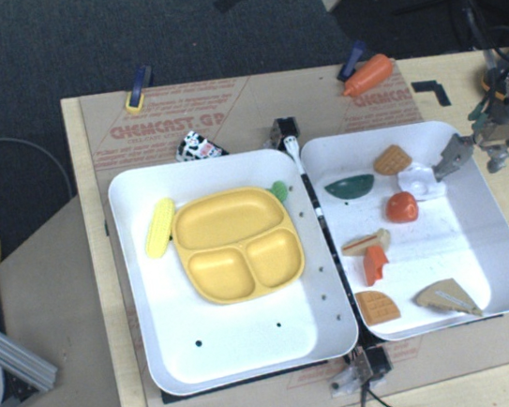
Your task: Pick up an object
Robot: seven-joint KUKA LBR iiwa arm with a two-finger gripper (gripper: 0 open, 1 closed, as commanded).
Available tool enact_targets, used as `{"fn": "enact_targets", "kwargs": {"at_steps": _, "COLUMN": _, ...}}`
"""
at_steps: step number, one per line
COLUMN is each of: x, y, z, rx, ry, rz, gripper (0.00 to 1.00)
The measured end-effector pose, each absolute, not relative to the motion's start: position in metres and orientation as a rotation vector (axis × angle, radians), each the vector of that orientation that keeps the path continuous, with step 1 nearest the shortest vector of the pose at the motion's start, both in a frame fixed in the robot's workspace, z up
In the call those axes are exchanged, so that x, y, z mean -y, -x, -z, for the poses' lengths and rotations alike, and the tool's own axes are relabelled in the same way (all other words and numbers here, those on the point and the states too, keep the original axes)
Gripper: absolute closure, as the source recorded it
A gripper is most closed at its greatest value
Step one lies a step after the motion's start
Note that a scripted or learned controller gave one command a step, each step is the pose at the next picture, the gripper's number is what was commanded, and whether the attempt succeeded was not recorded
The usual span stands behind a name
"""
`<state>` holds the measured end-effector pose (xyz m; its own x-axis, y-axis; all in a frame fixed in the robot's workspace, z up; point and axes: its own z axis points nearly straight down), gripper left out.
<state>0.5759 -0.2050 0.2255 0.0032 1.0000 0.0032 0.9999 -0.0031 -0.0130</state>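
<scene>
Bench (241,114): a flat tan board with red printed lettering across its far strip, standing on dark carpeted floor (23,52). Thin light cables loop on the carpet at upper left. Clips sit on the far edge: a blue and yellow one (136,92) to the left, an orange and blue one (366,73) to the right.

Left bin (160,335): shallow, white, smooth plastic with rounded corners. It holds a yellow divided tray (237,243), glossy, with one long compartment and two smaller ones. A yellow corn cob (159,227), ribbed, lies just beside the tray's left edge. A small green piece (279,189) shows at the tray's far right corner.

Right bin (487,239): same make, touching the left bin along a black seam. Contents, all loose toy food items lying apart from each other: a dark green oval piece (351,187); a tan round biscuit shape (391,160); a red tomato (402,207), smooth and round; a small white piece (419,183) just behind it; a tan strip (366,243) touching an orange-red piece (375,265); a waffle-textured tan piece (378,306); a tan wedge (448,296) near the front wall.

Gripper (464,149): grey metal, at the right bin's far right corner, near the white piece. Whether its fingers are open or closed cannot be told. No object is seen between them.

A black and white patterned item (198,145) lies on the board behind the left bin.
</scene>
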Motion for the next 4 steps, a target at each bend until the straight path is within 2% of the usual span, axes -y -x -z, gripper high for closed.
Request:
{"fn": "enact_targets", "kwargs": {"at_steps": 1, "x": 0.205, "y": -0.579, "z": -0.233, "rx": 2.222, "ry": 2.221, "rz": 0.0, "gripper": 0.0}}
{"fn": "enact_targets", "kwargs": {"at_steps": 2, "x": 0.206, "y": -0.579, "z": -0.169, "rx": 2.216, "ry": 2.217, "rz": -0.005, "gripper": 0.0}}
{"fn": "enact_targets", "kwargs": {"at_steps": 3, "x": 0.2, "y": -0.585, "z": -0.114, "rx": 2.223, "ry": 2.224, "rz": 0.01, "gripper": 0.0}}
{"fn": "enact_targets", "kwargs": {"at_steps": 4, "x": 0.201, "y": -0.588, "z": -0.119, "rx": 2.232, "ry": 2.231, "rz": 0.017, "gripper": 0.0}}
